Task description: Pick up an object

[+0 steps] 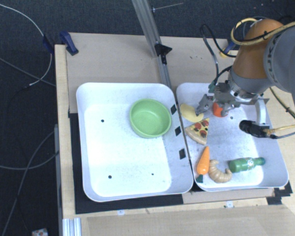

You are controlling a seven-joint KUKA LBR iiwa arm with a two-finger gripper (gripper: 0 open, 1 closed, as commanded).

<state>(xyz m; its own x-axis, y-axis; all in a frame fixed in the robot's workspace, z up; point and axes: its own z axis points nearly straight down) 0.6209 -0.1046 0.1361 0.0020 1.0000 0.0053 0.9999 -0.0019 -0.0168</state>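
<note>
While the left bin [96, 146] holds a green bowl [150, 117], toy foods [206, 160] fill the right.

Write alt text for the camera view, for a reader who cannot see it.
A grey arm's gripper hangs over the right bin, near a yellow toy and an orange item. The bin also holds a pizza slice, carrot, croissant and green bottle. The left bin holds a green bowl.

Arm [280, 48] cut off at right edge
</note>
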